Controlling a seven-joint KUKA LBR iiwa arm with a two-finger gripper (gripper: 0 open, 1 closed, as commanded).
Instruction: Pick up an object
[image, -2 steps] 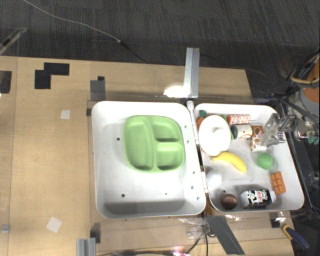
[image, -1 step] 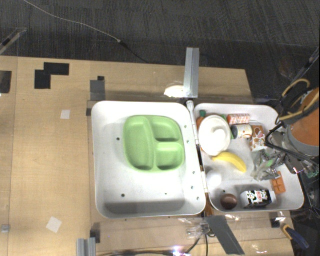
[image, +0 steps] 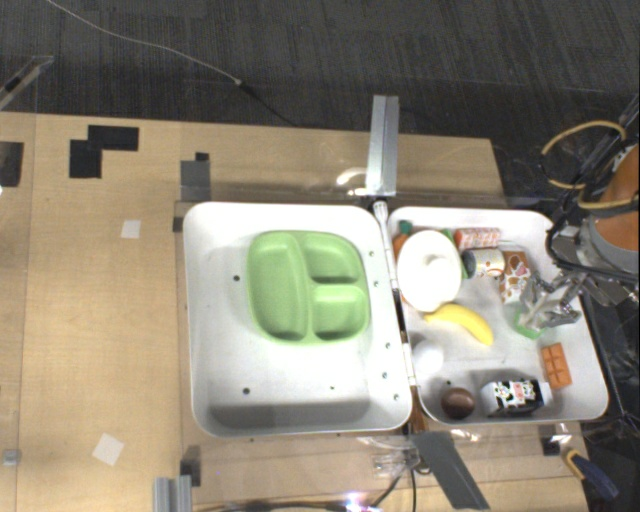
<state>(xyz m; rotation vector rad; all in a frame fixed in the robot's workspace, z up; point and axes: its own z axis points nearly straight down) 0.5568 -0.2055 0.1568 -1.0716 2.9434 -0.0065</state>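
Observation:
My gripper (image: 550, 308) hangs over the right side of the right bin (image: 600, 400), reaching in from the right edge. Just under and left of it lies a small pale green object (image: 523, 322), partly covered by the gripper. A yellow banana (image: 462, 322) lies in the middle of that bin, below a white bowl (image: 430, 268). Nearby are a patterned carton (image: 514, 277), a small can (image: 487, 262) and a red packet (image: 478, 238). Along the front sit an orange block (image: 556, 365), a black and white bottle (image: 515, 395) and a brown ball (image: 458, 402).
The left bin (image: 215, 330) holds a green divided tray (image: 305, 285). A metal post (image: 384, 140) stands behind the wall between the bins. Cables and the arm's body (image: 610, 230) crowd the right edge.

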